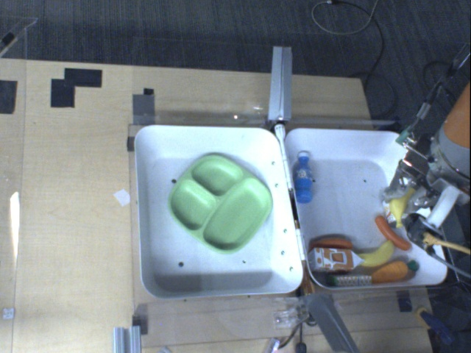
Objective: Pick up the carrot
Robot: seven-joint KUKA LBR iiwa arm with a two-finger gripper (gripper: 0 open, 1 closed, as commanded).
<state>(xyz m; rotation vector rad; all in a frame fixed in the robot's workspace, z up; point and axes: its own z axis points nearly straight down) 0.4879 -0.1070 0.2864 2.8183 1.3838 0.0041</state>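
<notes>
Camera view: my gripper (409,197) is hovering over the right bin (346,149), near its right wall; I cannot tell whether it is released or clenched. The carrot (392,271) is lying at that bin's front edge, beside a banana (377,254). A green divided plate (221,201) is sitting in the left bin (154,271).

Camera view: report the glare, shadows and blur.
Camera view: even overhead light; soft shadow along the left bin's near wall; a bright glare streak on the bench at far left; the gripper and the carrot look slightly soft; the green plate is sharp.
</notes>
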